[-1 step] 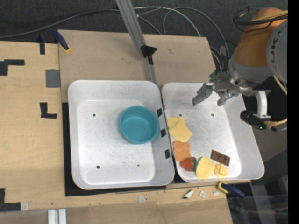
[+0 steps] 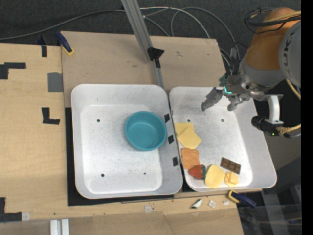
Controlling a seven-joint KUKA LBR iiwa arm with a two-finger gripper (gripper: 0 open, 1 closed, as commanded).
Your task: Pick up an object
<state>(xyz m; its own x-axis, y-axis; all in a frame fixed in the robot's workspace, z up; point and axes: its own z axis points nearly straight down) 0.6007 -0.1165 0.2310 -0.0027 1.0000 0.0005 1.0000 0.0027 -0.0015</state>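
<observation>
My gripper point(image 2: 221, 103) hangs over the back part of the right bin point(image 2: 254, 146), its two grey fingers spread apart and open with nothing between them. Below it and to the left, a pale yellow flat piece point(image 2: 188, 134) lies on the bin floor. Toward the front of that bin lie an orange block point(image 2: 190, 156), a small red item point(image 2: 197, 171), a yellow rounded piece point(image 2: 214, 176), a smaller yellow piece point(image 2: 231, 179) and a brown chocolate-like bar point(image 2: 230, 166). A teal bowl point(image 2: 145, 130) sits in the left bin point(image 2: 88, 146).
A slanted grey pole point(image 2: 139, 28) crosses above the bench behind the bins. Cables point(image 2: 195, 18) trail across the back. Bare bin floor lies between the gripper and the front cluster.
</observation>
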